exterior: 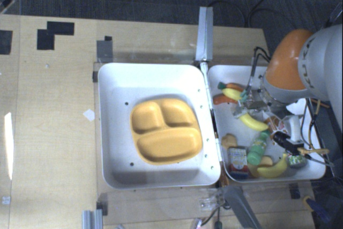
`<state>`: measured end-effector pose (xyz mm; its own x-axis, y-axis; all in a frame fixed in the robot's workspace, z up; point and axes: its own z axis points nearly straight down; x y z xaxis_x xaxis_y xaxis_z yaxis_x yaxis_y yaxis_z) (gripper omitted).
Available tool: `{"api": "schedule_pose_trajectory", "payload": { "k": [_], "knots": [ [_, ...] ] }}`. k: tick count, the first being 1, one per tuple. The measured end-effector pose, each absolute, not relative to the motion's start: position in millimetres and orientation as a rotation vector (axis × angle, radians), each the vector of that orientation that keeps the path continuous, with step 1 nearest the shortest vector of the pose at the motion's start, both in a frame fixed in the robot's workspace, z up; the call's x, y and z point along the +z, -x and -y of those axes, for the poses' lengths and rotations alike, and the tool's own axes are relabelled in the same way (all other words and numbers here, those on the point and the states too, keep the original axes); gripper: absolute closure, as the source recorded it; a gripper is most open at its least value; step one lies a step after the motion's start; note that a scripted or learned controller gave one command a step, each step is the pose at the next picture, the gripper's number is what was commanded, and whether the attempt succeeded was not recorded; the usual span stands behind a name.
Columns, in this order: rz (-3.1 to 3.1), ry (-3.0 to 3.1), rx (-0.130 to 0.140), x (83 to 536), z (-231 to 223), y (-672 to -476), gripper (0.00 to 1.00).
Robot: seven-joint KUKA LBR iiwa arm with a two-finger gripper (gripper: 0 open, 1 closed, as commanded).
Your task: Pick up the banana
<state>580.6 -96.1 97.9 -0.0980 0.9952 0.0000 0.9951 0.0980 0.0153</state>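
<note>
gripper (247,106) hovered over right bin (321,171), claw state could not be told; best to centre on banana (254,122), descend squarely.

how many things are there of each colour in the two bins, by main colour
yellow: 4 (tray, banana, two more pieces)
orange-red: 2
green: 1 (bottle)
tan: 1
mixed-colour: 1 (carton)
total: 9

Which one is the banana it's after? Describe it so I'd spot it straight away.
Look in the right-hand shallow white bin, the crowded one beside the bin holding the yellow divided tray. At its near edge lies a curved yellow banana, next to a green bottle. It is the largest yellow piece, with darkened ends.
</note>
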Motion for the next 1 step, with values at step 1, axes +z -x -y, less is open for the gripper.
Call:
{"api": "schedule_pose_trajectory", "payload": {
  "k": [1],
  "knots": [
    [-2.191, -2.249, 0.002, 237.1, 61.8, -571.1, 1.00]
  ]
}}
